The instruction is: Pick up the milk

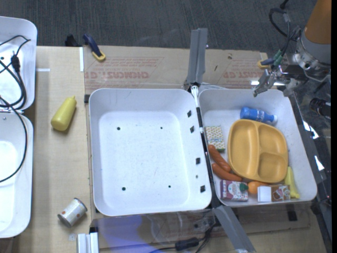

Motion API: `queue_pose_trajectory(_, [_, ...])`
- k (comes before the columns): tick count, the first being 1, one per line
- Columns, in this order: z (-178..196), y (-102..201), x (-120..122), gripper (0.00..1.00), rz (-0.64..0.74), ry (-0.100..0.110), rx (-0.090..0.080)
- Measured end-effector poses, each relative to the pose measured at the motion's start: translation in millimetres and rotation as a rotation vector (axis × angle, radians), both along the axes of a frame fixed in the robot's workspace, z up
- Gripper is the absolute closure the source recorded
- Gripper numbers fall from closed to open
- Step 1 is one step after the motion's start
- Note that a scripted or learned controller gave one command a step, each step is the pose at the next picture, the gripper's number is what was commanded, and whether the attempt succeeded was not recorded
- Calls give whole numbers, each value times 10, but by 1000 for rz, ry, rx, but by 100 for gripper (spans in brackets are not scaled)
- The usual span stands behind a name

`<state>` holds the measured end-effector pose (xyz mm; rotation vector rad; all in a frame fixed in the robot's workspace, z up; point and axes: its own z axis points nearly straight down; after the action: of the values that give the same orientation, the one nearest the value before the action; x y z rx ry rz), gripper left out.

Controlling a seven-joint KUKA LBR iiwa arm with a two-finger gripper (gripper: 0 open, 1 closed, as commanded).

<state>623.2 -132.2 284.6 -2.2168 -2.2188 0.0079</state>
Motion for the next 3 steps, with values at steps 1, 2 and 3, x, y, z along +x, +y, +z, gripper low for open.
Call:
queue_pose_trajectory(1, [-495,-371,362,0,88,-1,0])
queue_pose_trajectory(2, [-747,-79,148,0,88,0,0])
queue_pose_trajectory(3, [-1567,-802,-393,0,88,-1,2])
